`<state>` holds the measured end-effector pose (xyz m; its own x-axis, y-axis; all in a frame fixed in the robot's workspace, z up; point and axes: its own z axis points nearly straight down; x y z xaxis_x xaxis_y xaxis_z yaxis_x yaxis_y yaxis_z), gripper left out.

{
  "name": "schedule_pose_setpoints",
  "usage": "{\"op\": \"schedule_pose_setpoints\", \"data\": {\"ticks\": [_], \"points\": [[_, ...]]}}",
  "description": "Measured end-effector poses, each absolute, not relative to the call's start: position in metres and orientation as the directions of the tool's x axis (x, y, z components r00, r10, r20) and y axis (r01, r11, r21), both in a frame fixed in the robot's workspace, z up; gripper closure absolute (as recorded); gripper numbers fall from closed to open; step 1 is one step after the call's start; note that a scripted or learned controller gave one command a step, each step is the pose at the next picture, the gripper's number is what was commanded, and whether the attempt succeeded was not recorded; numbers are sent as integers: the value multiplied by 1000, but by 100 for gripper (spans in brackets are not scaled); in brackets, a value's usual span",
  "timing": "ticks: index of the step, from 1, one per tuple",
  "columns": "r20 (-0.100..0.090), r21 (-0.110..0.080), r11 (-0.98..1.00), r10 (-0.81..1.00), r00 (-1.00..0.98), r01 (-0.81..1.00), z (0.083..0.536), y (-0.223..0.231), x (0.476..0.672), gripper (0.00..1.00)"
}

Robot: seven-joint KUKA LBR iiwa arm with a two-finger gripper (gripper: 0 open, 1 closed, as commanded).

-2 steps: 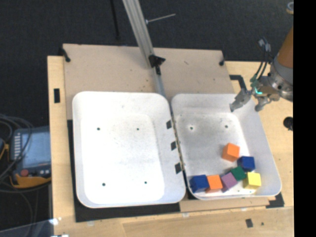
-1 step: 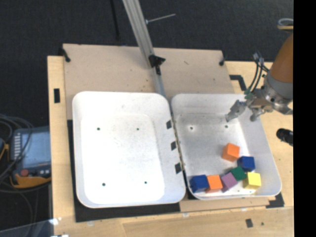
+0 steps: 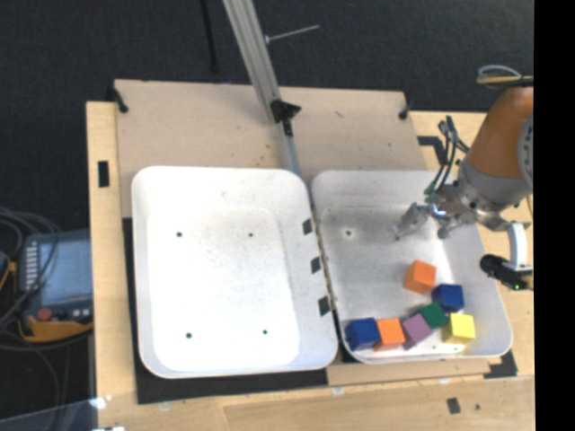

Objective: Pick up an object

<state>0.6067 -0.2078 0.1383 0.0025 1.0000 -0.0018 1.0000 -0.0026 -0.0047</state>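
Several small coloured blocks lie in the right bin (image 3: 359, 196). An orange block (image 3: 420, 277) sits apart, with a blue block (image 3: 448, 296) just beside it. Along the bin's front wall run a blue block (image 3: 362, 333), an orange block (image 3: 391, 332), a purple block (image 3: 416, 329), a green block (image 3: 434, 315) and a yellow block (image 3: 462, 327). My gripper (image 3: 424, 226) hangs over the back half of this bin, above and behind the lone orange block. It is open, its two fingers spread wide with nothing between them.
The left bin (image 3: 225, 268) lies beside the right one, their walls meeting at the middle. A slanted metal pole (image 3: 256, 52) rises from behind the bins. The grey arm with its orange band (image 3: 499, 142) comes in from the right.
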Motion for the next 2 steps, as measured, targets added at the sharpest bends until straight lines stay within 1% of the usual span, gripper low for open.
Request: {"op": "schedule_pose_setpoints", "data": {"ticks": [1, 2], "points": [[-4, 1, -3, 1000, 3, 1000, 96, -210, 607, 0], [-3, 6, -6, 1000, 6, 1000, 109, -210, 608, 100]]}}
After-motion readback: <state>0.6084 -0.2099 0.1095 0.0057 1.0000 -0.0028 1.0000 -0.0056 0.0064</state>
